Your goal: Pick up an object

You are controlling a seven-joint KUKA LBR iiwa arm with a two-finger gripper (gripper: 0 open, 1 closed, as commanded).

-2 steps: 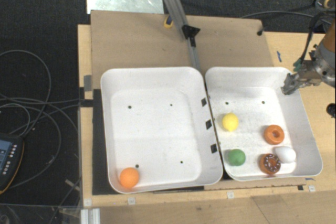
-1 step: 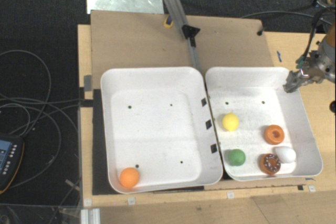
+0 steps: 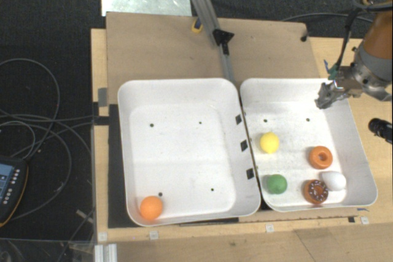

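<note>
Overhead, gripper (image 3: 326, 99) hangs above right bin (image 3: 295, 95) far edge — apart from yellow ball (image 3: 269, 143).

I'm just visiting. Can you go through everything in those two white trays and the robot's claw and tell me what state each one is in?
gripper: above right bin's far edge, nothing between its fingers
orange ball: resting in left bin, near corner
yellow ball: resting in right bin
green ball: resting, apart
orange ring: lying flat
chocolate donut: lying flat, touching white egg
</note>
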